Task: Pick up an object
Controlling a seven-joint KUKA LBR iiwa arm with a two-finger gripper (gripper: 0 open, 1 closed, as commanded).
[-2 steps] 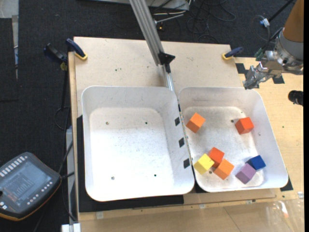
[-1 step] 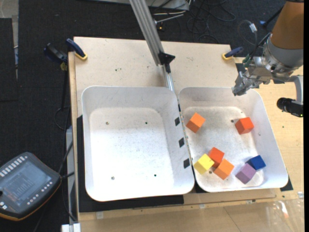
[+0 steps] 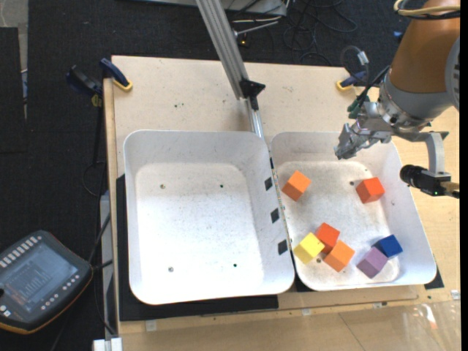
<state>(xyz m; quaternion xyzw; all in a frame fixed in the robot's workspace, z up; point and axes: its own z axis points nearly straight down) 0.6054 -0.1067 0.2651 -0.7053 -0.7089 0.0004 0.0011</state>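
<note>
The right bin (image 3: 409, 218) holds several small blocks. An orange block (image 3: 296, 185) lies near its upper left and a red-orange block (image 3: 370, 189) near its right side. Along the front sit a yellow block (image 3: 309, 247), a red-orange block (image 3: 327, 234), an orange block (image 3: 339, 256), a purple block (image 3: 372, 262) and a blue block (image 3: 388, 246). My gripper (image 3: 346, 150) hangs over the bin's far edge, above and left of the red-orange block at the right, with nothing seen between its fingers.
The left bin (image 3: 146, 196) lies beside the right one. A metal pole (image 3: 223, 39) slants down to the gap between the bins. Clamps (image 3: 117, 75) (image 3: 351, 79) grip the bench's far corners. A teach pendant (image 3: 36, 280) lies at the lower left.
</note>
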